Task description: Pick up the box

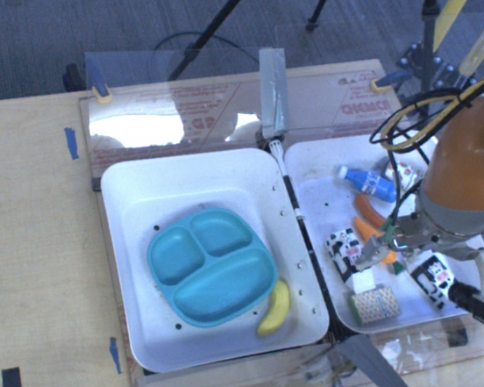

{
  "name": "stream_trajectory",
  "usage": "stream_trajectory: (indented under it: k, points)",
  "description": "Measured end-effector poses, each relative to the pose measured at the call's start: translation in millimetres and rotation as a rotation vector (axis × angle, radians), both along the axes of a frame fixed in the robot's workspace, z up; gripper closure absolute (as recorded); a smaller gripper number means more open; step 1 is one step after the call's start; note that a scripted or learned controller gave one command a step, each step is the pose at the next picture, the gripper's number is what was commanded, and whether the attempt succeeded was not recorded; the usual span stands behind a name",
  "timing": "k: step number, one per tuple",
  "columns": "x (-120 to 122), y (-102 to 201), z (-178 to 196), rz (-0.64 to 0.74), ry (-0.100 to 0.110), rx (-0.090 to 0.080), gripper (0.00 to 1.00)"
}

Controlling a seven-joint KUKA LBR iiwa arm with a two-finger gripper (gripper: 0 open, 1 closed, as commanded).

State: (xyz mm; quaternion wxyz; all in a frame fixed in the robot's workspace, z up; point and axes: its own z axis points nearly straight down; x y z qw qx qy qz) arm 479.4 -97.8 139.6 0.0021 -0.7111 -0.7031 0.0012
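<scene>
The end effector is being held low in the right bin; its grip state cannot be told. The box is lying just below-left of it, long axis crosswise.

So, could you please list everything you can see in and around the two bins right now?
left bin: one, white, left of the divider
divided plate: one, teal, three compartments, middle of the left bin
banana: one, yellow, left bin, against the plate's lower right edge
right bin: one, white, right of the divider
bottle: one, blue and white, lying at the top of the right bin
carrot: one, orange, right bin, below the bottle
cow-patterned toys: two, black and white, right bin middle left and lower right
box: one, tan speckled, right bin near the front edge
arm: one, grey with orange band, over the right bin
end effector: one, dark, by the carrot
</scene>
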Motion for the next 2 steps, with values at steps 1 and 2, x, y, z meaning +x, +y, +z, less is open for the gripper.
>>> stream_trajectory:
  k: [1,2]
  points:
    - [0.8,-27.8,-10.2,-0.120,-0.004,-0.002,0.00]
    - [2.8,-6.1,-11.0,0.075,-0.010,-0.002,0.00]
